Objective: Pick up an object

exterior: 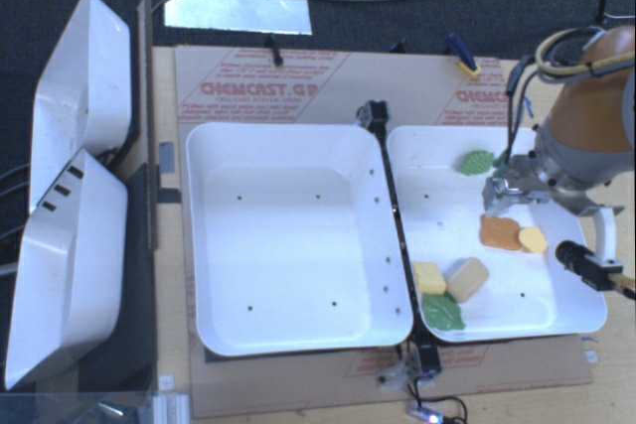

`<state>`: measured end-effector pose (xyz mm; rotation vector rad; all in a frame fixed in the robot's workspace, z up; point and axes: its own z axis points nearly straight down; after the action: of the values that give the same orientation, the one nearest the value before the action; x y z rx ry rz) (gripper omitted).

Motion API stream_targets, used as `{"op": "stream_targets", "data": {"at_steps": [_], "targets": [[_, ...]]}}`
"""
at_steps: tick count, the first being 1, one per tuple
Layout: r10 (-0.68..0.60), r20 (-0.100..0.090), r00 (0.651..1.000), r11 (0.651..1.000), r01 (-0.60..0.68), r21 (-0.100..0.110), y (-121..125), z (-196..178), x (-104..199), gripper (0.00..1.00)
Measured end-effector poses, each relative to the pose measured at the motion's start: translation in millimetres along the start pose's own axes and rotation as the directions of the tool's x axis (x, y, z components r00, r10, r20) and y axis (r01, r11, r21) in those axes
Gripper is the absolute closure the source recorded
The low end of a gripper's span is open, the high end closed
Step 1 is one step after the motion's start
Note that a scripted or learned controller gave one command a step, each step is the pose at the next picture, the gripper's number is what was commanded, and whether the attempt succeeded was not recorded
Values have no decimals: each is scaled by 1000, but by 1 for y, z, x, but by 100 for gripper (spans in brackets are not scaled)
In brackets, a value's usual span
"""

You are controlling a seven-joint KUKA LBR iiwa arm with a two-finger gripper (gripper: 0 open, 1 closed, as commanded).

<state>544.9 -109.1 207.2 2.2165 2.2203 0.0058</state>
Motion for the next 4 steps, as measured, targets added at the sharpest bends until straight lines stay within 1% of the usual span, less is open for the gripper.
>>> {"op": "stream_targets", "data": {"at_steps": [1,2,3,4], "targets": [[0,0,1000,1000,0,0,-1,-58,9,100],[1,0,1000,1000,-1,4,0,-74,9,100],[-3,-2,1000,1000,3,5,6,-74,59,100],[-3,-1,1000,1000,3,6,20,-53,105,100]]}}
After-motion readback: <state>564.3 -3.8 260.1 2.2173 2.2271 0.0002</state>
